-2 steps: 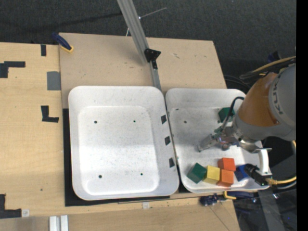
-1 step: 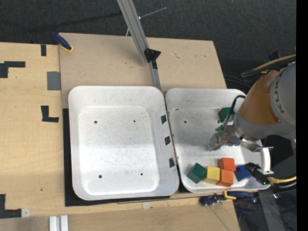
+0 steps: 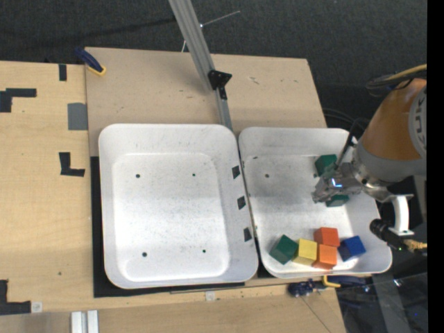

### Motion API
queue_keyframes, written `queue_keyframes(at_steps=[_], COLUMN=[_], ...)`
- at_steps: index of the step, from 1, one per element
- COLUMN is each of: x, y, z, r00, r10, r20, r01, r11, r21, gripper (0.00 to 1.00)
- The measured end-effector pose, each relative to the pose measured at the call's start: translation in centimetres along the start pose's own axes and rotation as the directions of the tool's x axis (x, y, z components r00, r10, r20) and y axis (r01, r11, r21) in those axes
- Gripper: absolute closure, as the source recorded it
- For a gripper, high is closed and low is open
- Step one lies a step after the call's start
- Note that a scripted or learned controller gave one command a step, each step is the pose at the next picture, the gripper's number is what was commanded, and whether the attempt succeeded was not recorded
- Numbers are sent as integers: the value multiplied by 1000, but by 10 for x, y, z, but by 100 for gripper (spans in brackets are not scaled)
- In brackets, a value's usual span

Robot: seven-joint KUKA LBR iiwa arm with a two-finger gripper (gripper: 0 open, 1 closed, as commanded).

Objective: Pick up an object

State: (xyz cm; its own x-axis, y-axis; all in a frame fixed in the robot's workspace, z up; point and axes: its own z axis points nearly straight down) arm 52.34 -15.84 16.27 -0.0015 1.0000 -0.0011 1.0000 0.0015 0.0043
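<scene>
Wooden bench [image 3: 173, 82] across most of the frame, pale tan, with dark tape marks along the left edge and a grey patch in the upper left. Two shallow white bins side by side in the lower middle: left bin [image 3: 111, 186] the larger in view, speckled, with four small dark dots on its floor; right bin [image 3: 277, 151] just beside it, rims touching or nearly so at the centre of the frame. Grey metal pole [image 3: 191, 26] slanting down from the top centre toward the gap between the bins, with a black clamp at its lower end.

Arm [image 3: 395, 130] at the right edge, orange band bulging at mid-height, grey wrist below it, reaching leftward over the right bin. Gripper [image 3: 331, 186] low over the right half of that bin, fingers partly apart, set around a dark green object [image 3: 326, 165] whose top shows just above the fingertips and whose lower edge peeks out below; whether actually clamped, cannot tell for sure, though the green piece sits between the fingers.

Cluster of blocks near the lower right corner of the right bin, close together: green block [image 3: 283, 249] leftmost, yellow block [image 3: 306, 250] touching it, orange blocks [image 3: 326, 246] stacked or overlapping next, blue block [image 3: 352, 247] furthest right.

Small blue-and-yellow item [image 3: 91, 60] on the bench in the upper left. Another blue and yellow piece [image 3: 312, 287] just below the right bin's lower rim.
</scene>
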Motion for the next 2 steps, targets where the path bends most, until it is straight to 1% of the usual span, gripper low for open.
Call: queue_keyframes(at_steps=[1, 2], x=[3, 3], y=[-3, -2], z=[-62, -73], r00=[1000, 1000], r10=[0, 0], r20=[0, -1], r01=[0, 0], r11=[1000, 1000], r21=[0, 4], gripper=[100, 100])
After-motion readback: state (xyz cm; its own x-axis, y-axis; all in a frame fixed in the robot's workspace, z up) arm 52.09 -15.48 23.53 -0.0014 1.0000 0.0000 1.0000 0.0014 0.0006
